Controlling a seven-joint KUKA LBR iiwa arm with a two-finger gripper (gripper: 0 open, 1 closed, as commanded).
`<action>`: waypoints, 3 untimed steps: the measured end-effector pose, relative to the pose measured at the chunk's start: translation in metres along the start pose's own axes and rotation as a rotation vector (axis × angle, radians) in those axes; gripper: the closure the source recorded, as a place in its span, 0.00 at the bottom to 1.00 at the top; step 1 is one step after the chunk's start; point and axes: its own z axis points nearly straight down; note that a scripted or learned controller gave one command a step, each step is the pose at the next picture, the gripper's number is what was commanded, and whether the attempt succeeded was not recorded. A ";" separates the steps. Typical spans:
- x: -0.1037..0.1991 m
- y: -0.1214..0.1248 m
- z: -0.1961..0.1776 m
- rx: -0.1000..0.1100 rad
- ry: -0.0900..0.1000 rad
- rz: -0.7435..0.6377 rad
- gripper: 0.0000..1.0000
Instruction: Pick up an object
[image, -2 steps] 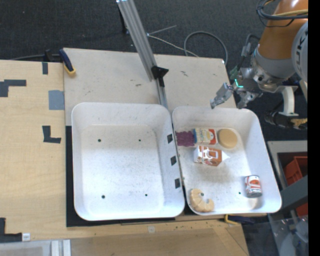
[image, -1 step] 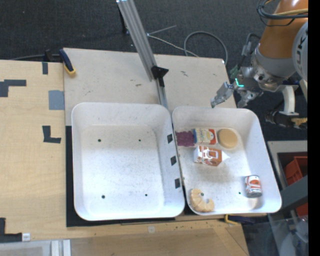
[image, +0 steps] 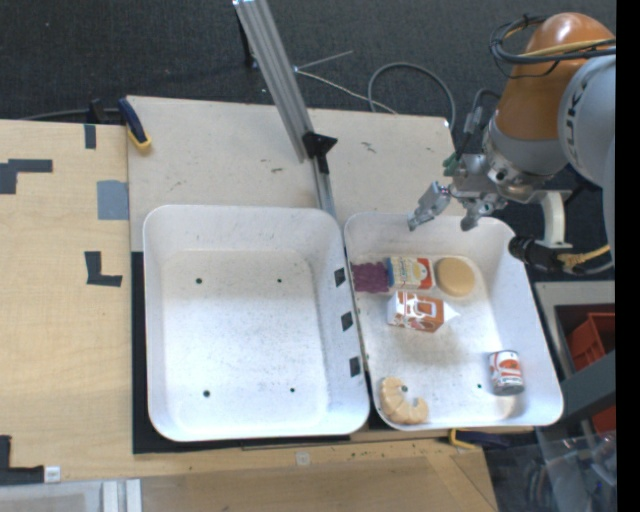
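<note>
My gripper (image: 442, 212) hangs spread apart with nothing between its fingers, poised over the far rim of the right bin (image: 520, 300), near that bin's far-right corner. One fingertip (image: 418, 219) points toward the bin's far-left side, the other sits closer to my wrist. Behind it my grey arm (image: 600, 90) rises to the right, with the orange band (image: 545, 70) just above the wrist.

Everything I could pick up lies in the right bin. Nearest my gripper, toward the bin's far edge, is a round tan bun (image: 457, 277). Just left of the bun lies a small carton (image: 410, 272), and left of that, against the bin's left wall, a dark purple bunch (image: 371, 276). Just in front of the carton, toward the bin's middle, sits an orange-and-white packet (image: 416, 312). In the bin's near-right corner is a small can (image: 507, 371) with a red label, well apart from the rest. Along the near rim, toward the bin's left, lies a pale croissant (image: 404, 402).

The left bin (image: 240, 320) touches the right bin's left wall.
</note>
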 end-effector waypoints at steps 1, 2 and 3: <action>-0.001 0.001 0.047 0.000 0.000 0.000 0.00; 0.000 0.000 0.094 0.001 0.000 0.000 0.00; 0.001 0.001 0.084 0.000 0.000 -0.003 1.00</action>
